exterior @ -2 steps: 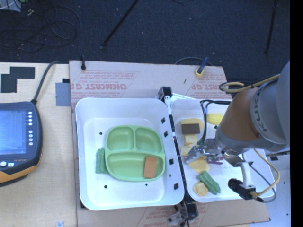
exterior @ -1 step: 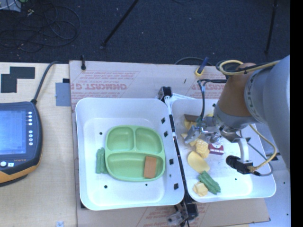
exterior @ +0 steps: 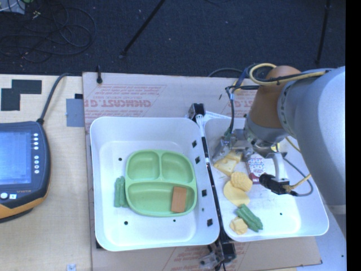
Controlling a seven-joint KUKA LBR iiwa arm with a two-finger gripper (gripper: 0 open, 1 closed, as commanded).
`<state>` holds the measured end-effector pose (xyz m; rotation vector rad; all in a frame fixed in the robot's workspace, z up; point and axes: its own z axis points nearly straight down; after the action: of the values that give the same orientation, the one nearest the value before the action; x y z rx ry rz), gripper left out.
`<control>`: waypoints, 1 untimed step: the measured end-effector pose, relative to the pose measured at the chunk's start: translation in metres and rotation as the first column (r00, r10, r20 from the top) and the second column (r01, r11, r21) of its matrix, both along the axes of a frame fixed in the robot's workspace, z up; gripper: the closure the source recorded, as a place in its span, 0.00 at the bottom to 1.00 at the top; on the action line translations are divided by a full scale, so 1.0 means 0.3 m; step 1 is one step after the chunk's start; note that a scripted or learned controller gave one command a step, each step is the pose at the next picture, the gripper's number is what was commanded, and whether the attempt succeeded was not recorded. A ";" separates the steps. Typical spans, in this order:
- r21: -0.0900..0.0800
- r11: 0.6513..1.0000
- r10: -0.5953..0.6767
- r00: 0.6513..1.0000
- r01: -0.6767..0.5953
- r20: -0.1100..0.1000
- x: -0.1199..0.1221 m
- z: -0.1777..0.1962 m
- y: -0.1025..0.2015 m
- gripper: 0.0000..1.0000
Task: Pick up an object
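- The arm (exterior: pixel 316 112) reaches in from the right of the frame and bends down over the right-hand bin (exterior: pixel 307 222), its orange band (exterior: pixel 271 103) just above the wrist.
- The tool (exterior: pixel 248 148) sits low over the upper left part of that bin, right above the pile of food pieces. How wide it stands I cannot tell; the wrist body and cables hide its tip.
- Candidate objects lie in a loose run down the bin's left side: a pale yellow wedge (exterior: pixel 227 164) just under the tool, a round yellow piece (exterior: pixel 241 180), a flatter yellow piece (exterior: pixel 236 194) touching it, a green pod (exterior: pixel 250 218) and a small yellow chunk (exterior: pixel 239 226) at the lower end.
- Judgement: the wedge is the likely target, being nearest the tool. Nothing is visibly gripped, so the pick is not yet done.
- The left-hand bin (exterior: pixel 107 145) holds a green divided tray (exterior: pixel 152 176) with an orange block (exterior: pixel 179 199) in its lower right compartment, and a green piece (exterior: pixel 119 192) beside the tray's left rim.
- A teach pendant (exterior: pixel 20 162) rests on the counter (exterior: pixel 67 219) at the left of the frame.
- Risk: the pieces crowd each other, so a closing grip may nudge neighbours.
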<state>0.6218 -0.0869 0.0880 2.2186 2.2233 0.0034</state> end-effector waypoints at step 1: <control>-0.001 1.000 0.001 1.000 -0.001 -0.002 0.076 -0.001 -0.037 0.00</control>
<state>0.6448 -0.0981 0.0878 2.2178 2.2252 -0.0004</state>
